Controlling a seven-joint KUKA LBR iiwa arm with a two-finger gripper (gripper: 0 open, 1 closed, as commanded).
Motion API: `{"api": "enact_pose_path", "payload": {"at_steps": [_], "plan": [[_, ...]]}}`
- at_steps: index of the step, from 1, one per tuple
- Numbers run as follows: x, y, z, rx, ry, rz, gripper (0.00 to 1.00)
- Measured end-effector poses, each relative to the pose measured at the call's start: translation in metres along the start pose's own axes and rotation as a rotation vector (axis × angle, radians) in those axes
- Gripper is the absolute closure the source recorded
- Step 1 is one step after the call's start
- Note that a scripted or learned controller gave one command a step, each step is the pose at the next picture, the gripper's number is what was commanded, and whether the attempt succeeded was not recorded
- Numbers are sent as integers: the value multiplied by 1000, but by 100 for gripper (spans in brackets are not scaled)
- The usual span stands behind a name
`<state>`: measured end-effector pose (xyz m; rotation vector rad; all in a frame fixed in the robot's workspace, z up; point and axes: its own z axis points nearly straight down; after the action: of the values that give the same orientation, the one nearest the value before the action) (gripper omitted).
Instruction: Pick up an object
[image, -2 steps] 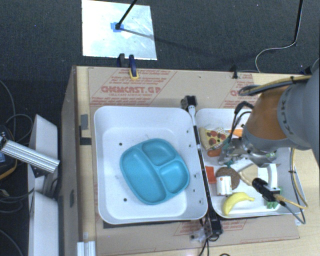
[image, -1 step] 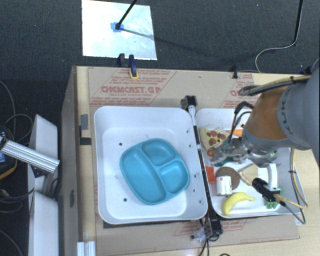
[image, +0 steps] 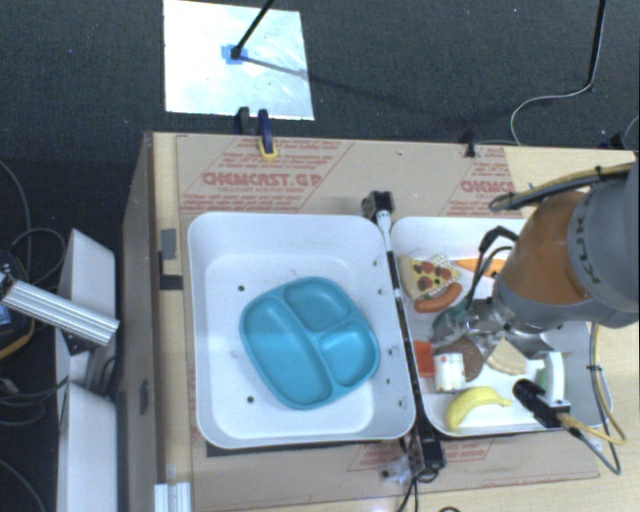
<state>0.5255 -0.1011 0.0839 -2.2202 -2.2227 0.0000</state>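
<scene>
While the arm (image: 560, 262) is reaching from the right edge into the right bin (image: 432, 228), its claw (image: 470, 330) is hanging among pizza (image: 428, 272), banana (image: 474, 404) and other items at lower right, jaw state unreadable, nothing visibly lifted, so picking is remaining undone.

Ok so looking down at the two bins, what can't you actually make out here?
- Gripper in the camera view: fingertips blur into the clutter, so open or shut is unclear.
- Items under the arm in the right bin: partly covered by the wrist.
- Small objects beside the banana: too small to identify.
- Arm: cut off by the right edge.
</scene>
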Motion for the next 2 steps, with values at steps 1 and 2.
{"api": "enact_pose_path", "payload": {"at_steps": [1,2], "plan": [[2,37,-1,-2,0,-2,0],[14,-8,0,0,0,-1,0]]}}
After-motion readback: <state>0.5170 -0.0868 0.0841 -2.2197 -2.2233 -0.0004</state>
